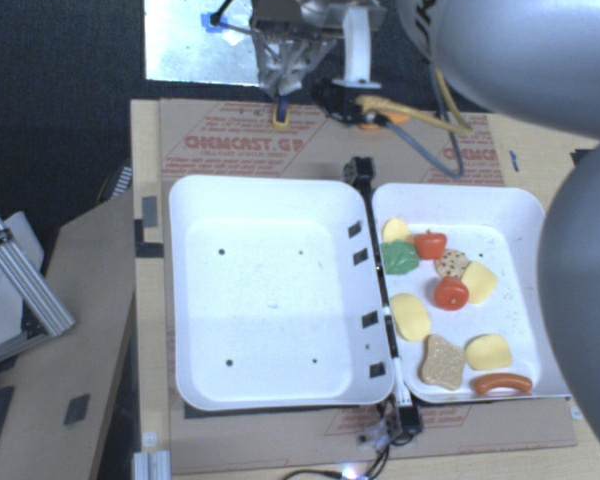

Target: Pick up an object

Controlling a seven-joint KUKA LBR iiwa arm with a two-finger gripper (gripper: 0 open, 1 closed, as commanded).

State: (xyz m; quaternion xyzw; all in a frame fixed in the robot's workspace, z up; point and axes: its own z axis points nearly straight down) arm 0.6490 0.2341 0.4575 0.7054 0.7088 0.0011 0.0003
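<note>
Several toy food pieces lie in the right bin (525, 208): a green leafy piece (400, 258), a red tomato (431, 244), a speckled cookie (451, 263), a second red piece (450, 293), yellow pieces (411, 316), a bread slice (442, 361) and a sausage (501, 384). My gripper (284, 86) hangs high beyond the far edge of the left bin (190, 208), well away from the food. Its fingers meet at the tips and are shut, with nothing between them.
A small yellow bit (280, 118) sits on the cardboard just below the gripper. Yellow and grey cables (420, 123) trail across the cardboard behind the right bin. The grey arm covers the upper right. A metal frame (20, 278) stands at the left.
</note>
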